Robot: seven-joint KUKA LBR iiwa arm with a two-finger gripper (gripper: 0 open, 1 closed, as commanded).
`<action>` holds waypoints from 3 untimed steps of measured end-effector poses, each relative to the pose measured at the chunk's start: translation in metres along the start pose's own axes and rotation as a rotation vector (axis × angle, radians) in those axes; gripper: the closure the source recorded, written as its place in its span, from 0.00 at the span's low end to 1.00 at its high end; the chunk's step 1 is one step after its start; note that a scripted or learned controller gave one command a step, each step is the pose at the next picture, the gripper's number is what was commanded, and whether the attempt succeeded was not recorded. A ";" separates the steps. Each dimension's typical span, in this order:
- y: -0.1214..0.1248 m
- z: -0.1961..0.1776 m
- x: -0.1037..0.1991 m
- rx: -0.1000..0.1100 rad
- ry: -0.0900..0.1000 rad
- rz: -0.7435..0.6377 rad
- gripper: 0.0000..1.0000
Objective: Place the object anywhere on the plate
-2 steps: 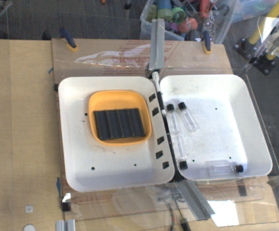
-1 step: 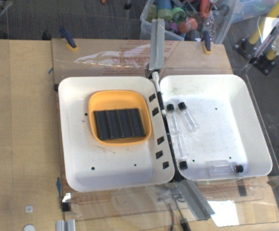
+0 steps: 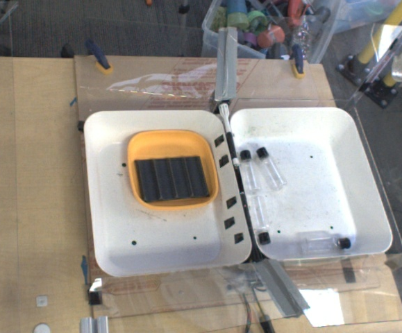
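A black ridged block (image 3: 171, 179) is seen seated flat within the orange plate (image 3: 173, 143), left bin (image 3: 110, 234), so placement is judged done; the gripper's state cannot be told.

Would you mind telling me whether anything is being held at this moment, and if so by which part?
Nothing is held: the dark ridged block rests on the orange plate, and the clear vials lie loose in the right bin.

Arm and hand: pose untellable.
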State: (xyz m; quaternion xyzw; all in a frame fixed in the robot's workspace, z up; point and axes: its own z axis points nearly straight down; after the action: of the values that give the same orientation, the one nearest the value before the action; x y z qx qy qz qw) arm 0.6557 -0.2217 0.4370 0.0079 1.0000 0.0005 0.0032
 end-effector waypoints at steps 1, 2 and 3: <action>0.002 0.000 -0.009 0.002 -0.004 -0.133 1.00; 0.001 0.000 -0.013 0.001 -0.005 -0.448 1.00; 0.001 0.000 -0.012 0.001 -0.005 -0.845 1.00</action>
State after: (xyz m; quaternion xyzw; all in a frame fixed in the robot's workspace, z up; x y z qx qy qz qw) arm 0.6682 -0.2214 0.4367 -0.4027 0.9153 -0.0011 0.0054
